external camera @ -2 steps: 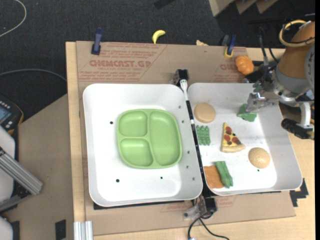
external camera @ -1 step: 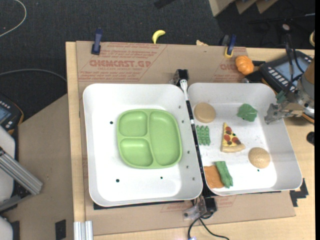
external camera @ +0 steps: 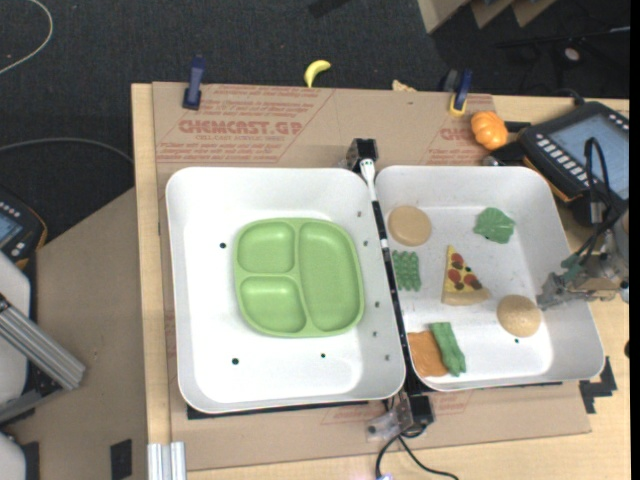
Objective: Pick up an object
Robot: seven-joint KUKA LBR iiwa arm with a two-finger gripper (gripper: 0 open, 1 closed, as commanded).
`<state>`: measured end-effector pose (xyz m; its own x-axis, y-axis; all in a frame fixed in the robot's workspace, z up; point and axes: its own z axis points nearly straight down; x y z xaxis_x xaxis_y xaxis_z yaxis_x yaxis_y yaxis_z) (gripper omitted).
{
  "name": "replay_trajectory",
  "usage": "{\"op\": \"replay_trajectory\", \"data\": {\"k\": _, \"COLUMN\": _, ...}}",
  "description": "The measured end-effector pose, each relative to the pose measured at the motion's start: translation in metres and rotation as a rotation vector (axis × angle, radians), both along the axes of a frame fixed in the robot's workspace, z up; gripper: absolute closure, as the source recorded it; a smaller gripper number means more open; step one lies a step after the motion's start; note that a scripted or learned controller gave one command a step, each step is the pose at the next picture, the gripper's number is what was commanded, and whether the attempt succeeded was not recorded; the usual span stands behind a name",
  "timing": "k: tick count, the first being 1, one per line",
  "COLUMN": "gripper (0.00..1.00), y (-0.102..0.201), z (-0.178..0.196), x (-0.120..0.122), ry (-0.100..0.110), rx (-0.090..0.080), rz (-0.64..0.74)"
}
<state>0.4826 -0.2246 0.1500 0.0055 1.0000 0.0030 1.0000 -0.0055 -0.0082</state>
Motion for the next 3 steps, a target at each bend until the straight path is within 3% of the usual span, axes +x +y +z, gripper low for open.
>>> {"op": "replay_trajectory", "data": {"k": 1, "gripper": 1.00, "y": 0.000, "z": -0.067, "x": 0.028, "ry": -0.011, "rx": -0.005, "rz": 0.006}}
{"op": "replay_trajectory", "data": {"k": 2, "gripper": 1.00, "y": 0.061, "z": -0.046, "x": 0.049, "ry": -0.013, "rx": -0.003, "rz": 0.012}}
{"op": "replay_trajectory", "data": {"k": 3, "gripper": 1.00, "y": 0.104, "z": 0.057, "x": 0.042, "ry": -0.019, "rx": -0.004, "rz": 0.012}}
